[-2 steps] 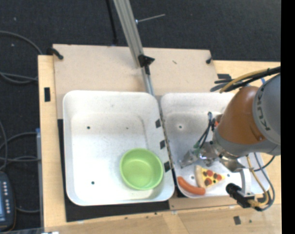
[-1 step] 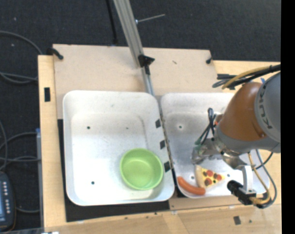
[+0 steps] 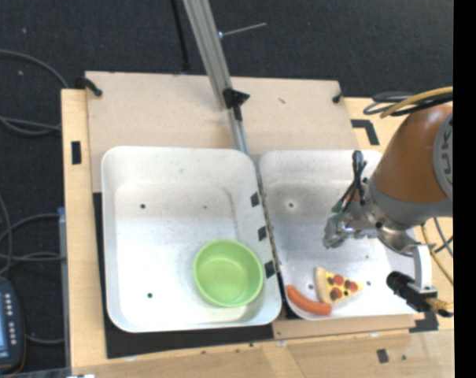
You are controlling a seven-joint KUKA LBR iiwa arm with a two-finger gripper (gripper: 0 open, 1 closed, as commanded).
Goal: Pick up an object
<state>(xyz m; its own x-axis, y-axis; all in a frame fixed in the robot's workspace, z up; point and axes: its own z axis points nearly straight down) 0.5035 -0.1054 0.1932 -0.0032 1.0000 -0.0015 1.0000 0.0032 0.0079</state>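
Claw (image 3: 337,233): over the right bin (image 3: 300,179); its state cannot be told, it seems blurred.
Pizza slice (image 3: 334,286): right bin's near edge, beside sausage (image 3: 307,300).
Green bowl (image 3: 228,272): left bin (image 3: 159,187).

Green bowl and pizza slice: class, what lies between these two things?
In the camera view, the adjoining bin walls run between the green bowl and the pizza slice, and a red sausage lies just left of the slice.

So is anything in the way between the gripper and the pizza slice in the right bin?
Nothing visible. The gripper hangs over the right bin, and the pizza slice lies on bare floor nearer the front edge. A sausage lies just beside the slice on its front side, not between the two.
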